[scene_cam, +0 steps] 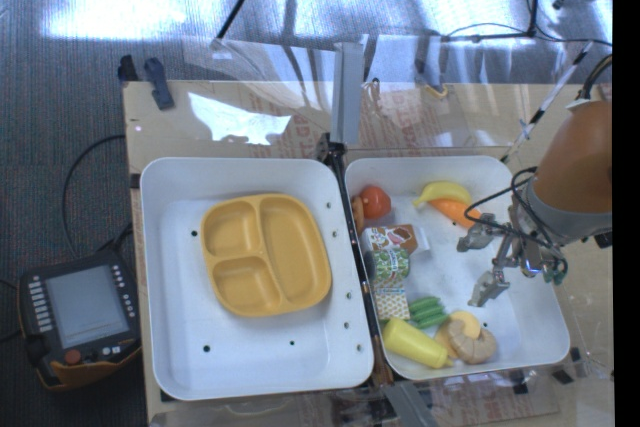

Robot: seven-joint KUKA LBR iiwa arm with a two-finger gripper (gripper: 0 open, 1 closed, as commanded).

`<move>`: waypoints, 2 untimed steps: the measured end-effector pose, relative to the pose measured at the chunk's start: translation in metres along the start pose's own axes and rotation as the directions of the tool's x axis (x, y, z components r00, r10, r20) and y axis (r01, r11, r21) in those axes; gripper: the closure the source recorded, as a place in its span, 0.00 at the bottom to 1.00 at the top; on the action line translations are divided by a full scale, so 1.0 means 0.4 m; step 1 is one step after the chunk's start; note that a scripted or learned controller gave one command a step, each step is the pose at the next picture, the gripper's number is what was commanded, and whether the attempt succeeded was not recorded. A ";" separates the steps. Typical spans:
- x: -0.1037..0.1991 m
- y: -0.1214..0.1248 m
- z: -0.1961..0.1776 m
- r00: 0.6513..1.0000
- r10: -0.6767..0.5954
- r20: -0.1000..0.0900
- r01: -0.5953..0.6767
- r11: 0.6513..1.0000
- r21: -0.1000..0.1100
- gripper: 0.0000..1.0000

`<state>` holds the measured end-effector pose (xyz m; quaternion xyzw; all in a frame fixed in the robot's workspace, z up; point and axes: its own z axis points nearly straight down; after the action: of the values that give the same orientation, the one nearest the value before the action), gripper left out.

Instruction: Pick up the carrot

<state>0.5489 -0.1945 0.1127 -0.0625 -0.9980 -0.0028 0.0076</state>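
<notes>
Nearest the lens, the gripper [483,267] is seen hovering with fingers spread and nothing between them, just beside the carrot [452,211], which lies ungrasped in the right bin [545,325] against the banana [443,192], so the pick is judged not yet made.

One fixed camera hangs high above the bench [250,115] and looks down at a slant, far enough to take in both bins, the left bin [170,315] and the right bin [535,315], plus floor beyond the bench, the arm [580,165] entering from the right.
</notes>
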 end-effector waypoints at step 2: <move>-0.210 -0.006 0.068 0.865 0.502 -0.004 -0.502 0.865 -0.001 0.00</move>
<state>0.6317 -0.2071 0.0843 -0.3199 -0.9474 -0.0017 0.0101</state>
